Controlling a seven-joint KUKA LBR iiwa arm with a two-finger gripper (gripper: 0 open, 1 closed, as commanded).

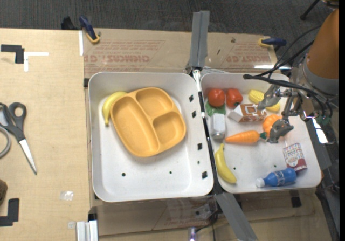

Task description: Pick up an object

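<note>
Orange ball [271, 123] sits between the spread jaws [281, 117], not visibly clamped, in the right bin [253, 169].

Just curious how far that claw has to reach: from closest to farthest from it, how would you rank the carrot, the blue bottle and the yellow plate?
1. Carrot, just left of the gripper.
2. Blue bottle, right bin's near corner.
3. Yellow plate, left bin.

Toy food [242, 137] — scattered in right bin [253, 180]
</note>
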